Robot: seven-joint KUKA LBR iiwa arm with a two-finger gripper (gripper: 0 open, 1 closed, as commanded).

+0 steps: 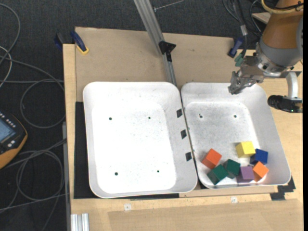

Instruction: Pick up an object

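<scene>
Camera view, slant from above. Claw (237,86) at far rim of right bin (269,114), hung from grey arm (281,28) with orange band. Nothing seen between its tips; spread too small and blurred to tell, so no call on wide or narrow. Blocks bunched in near corner of right bin, well apart from claw: orange block (211,158), yellow block (246,148), blue block (260,156), two green blocks (225,171), purple block (247,173), second orange (260,169). Most touching or just beside one another. Left bin (91,129) beside it on counter (120,47).

Judgement: approach stage, nothing picked yet. Risks from here: tight cluster leaves little room for tips, so likely to land on a block top or shove neighbours instead of closing round one. Blocks hard against near wall, so wall may foul one tip. First orange block and yellow sit at cluster's edge, probably easiest targets.
</scene>
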